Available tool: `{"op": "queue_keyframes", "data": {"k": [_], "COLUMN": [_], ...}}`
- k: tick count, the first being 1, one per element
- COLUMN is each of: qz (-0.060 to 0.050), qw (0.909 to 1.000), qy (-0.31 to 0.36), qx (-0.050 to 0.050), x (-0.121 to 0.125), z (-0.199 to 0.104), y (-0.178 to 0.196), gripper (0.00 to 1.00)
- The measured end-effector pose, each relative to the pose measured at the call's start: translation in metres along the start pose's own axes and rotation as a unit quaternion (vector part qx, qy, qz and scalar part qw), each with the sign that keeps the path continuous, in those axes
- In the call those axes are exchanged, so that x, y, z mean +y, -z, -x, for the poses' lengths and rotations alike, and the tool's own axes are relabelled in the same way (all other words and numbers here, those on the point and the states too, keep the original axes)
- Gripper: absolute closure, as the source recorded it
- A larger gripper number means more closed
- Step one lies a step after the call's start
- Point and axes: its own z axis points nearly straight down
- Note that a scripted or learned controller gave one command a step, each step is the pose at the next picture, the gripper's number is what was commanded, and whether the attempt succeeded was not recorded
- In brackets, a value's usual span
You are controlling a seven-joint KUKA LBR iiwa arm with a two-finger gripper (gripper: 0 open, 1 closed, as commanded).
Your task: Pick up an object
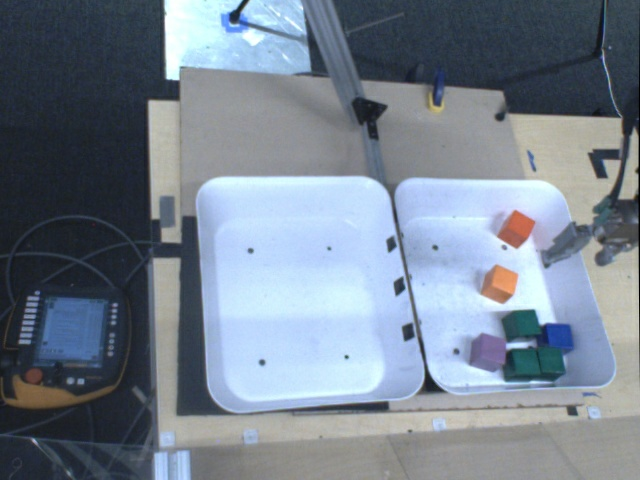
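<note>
Even, fairly bright overhead light washes both white bins [300,193] close to overexposure, so their floors left of the gripper [585,243] lose nearly all surface texture and carry only faint grey shading along the walls. The coloured blocks below and left of the gripper cast short, soft shadows, while a foil sheet [235,23] far up and left of it glares in hard white patches. The picture is low in resolution and slightly soft throughout, the gripper itself being blurred, and the dark floor around the bench shows grain.
</note>
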Motion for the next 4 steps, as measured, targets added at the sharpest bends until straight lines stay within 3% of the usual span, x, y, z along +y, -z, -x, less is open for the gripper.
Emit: {"op": "queue_keyframes", "data": {"k": [1, 4], "qz": [0.0, -0.002], "qw": [1.0, 1.0], "qy": [-0.001, -0.001], "qx": [0.0, 0.001], "x": [0.0, -0.007], "z": [0.0, -0.014], "y": [0.0, -0.129], "gripper": [0.0, 0.0]}}
